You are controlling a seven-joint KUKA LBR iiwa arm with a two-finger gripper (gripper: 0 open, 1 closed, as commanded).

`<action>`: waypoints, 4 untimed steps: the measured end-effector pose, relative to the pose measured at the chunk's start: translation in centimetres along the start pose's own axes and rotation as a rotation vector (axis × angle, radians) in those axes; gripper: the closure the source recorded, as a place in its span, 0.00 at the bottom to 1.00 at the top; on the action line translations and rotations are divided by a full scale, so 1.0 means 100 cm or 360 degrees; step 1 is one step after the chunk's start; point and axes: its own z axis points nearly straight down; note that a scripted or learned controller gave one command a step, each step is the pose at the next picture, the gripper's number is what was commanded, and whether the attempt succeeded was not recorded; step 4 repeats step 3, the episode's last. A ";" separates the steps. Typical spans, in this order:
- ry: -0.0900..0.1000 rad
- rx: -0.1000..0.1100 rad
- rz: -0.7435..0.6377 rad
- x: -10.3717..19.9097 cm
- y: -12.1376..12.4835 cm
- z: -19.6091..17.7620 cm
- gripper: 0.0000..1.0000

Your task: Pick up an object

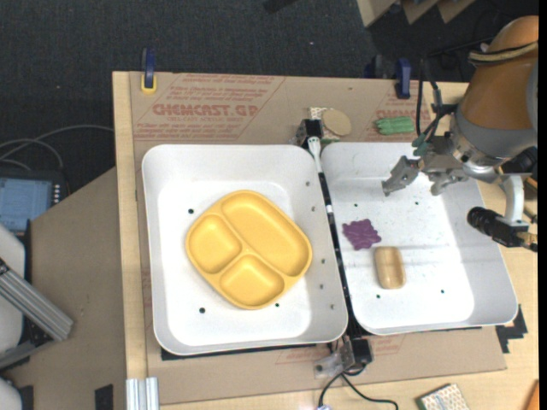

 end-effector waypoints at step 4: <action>0.0002 -0.0023 -0.0015 0.068 -0.037 0.000 1.00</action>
